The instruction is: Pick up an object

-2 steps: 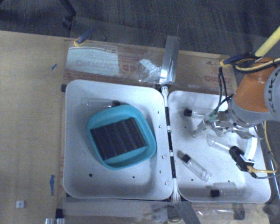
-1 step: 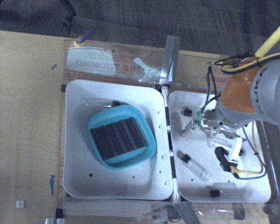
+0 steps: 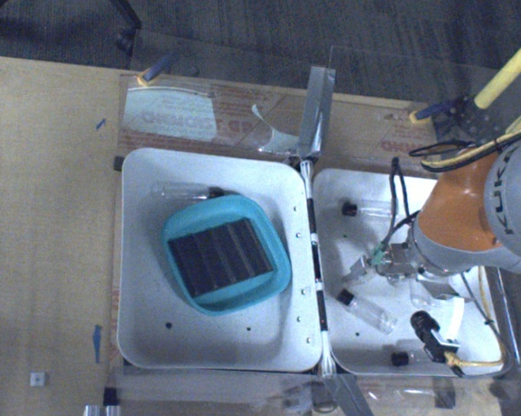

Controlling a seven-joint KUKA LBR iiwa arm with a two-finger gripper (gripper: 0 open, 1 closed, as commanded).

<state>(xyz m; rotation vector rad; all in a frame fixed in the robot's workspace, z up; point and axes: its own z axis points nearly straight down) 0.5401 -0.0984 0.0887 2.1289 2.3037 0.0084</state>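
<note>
Clear tube (image 3: 371, 310) lies loose in right bin (image 3: 356, 356), gripper (image 3: 390, 259) low just far of it, grip state can't tell; pick not done.

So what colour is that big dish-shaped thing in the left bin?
The rounded plastic dish is teal, with a dark ribbed panel across its middle, seen in the camera view.

Two white bins (image 3: 132, 327) sit on a wooden bench (image 3: 32, 228), above dark carpet (image 3: 259, 12).
</note>
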